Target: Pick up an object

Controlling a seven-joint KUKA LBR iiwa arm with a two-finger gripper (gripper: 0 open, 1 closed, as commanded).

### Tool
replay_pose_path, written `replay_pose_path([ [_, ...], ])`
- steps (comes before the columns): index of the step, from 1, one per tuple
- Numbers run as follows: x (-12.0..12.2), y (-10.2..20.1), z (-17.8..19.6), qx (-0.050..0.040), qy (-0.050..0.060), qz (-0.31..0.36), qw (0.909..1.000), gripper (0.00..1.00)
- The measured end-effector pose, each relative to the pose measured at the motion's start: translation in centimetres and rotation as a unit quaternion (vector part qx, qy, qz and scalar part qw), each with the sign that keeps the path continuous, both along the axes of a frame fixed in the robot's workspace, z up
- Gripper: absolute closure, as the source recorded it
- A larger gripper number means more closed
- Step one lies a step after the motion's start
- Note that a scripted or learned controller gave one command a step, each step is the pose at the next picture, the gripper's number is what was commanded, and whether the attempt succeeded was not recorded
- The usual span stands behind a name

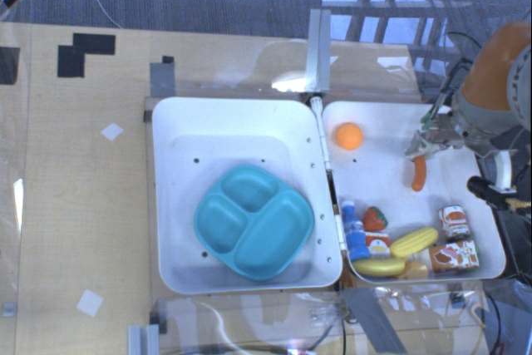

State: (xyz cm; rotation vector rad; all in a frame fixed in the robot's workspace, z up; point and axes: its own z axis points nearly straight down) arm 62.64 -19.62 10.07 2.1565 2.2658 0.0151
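My gripper (426,144) hangs over the back right part of the right bin (382,179), reaching in from the right. Just below it, a small orange-red sausage-shaped toy (418,173) lies upright on the bin floor, its top end right at the gripper's tip. I cannot tell whether they touch. An orange ball (349,135) rests to the left, apart from the gripper.
Along the right bin's front lie a blue bottle (353,230), a strawberry (375,218), two yellow bananas (413,242), and two red-labelled cans (454,221). The left bin (179,145) holds a blue divided plate (253,220). A metal post (318,54) stands behind the bins.
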Motion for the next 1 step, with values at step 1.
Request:
replay_pose_path([
  [1,-0.35,5.69,9.45,0.0015,0.004,-0.048,0.9988,1.00],
])
